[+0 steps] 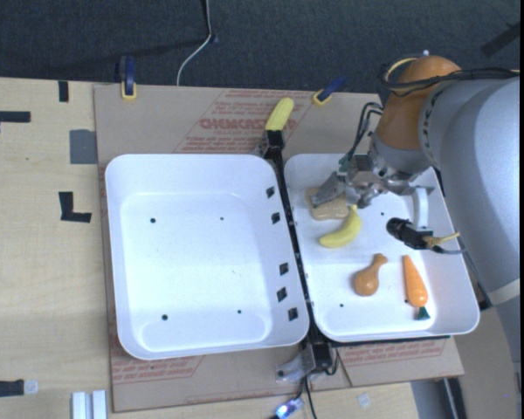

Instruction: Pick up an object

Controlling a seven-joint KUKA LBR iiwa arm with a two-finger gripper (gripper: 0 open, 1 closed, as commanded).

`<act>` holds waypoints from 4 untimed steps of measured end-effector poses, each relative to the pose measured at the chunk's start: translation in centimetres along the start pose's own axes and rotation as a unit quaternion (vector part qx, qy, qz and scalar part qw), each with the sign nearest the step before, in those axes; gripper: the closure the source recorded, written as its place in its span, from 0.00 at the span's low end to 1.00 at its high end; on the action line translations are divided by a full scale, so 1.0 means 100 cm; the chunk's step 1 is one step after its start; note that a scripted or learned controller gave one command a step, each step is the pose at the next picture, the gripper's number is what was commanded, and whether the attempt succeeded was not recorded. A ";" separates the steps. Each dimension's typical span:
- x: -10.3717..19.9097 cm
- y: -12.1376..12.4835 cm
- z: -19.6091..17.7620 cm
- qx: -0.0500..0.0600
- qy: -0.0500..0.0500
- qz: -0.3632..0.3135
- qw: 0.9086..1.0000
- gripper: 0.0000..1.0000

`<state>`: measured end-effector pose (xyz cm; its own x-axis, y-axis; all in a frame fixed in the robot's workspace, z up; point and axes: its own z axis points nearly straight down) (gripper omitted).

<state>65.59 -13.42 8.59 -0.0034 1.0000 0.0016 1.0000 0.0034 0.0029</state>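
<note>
Camera view, taken from its left edge: a pale wood-grain bench top (pixel 35 260) carries one flat brown cardboard sheet (pixel 227 120) with red print. On the sheet sit two shallow white bins of smooth, glossy plastic with rounded corners. The left bin (pixel 192 269) shows four small dark dots on its floor. Five small black clips (pixel 286 270) run along the seam between the bins, and one yellow clamp handle (pixel 279 113) lies at the seam's far end. The right bin (pixel 375 317) holds four small items. One is a tan, bread-like lump (pixel 326 209) near its far left corner, with one smooth, curved yellow banana (pixel 342 232) just beside it. Nearer the front lie one tan drumstick-shaped piece (pixel 368 278) with a bulbous end and, to its right, one tapered orange carrot (pixel 413 282) with a green tip. The single metal gripper (pixel 349 184) hangs right over the tan lump; whether the claw is open or closed, or grips anything, cannot be told. Behind it rises the grey arm (pixel 480 147) with its orange band (pixel 402 116).
</note>
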 end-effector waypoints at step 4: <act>0.063 -0.063 -0.095 0.005 0.000 -0.001 1.000 1.00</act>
<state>59.24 -7.17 18.11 -0.0050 1.0000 0.0023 1.0000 0.0050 -0.0065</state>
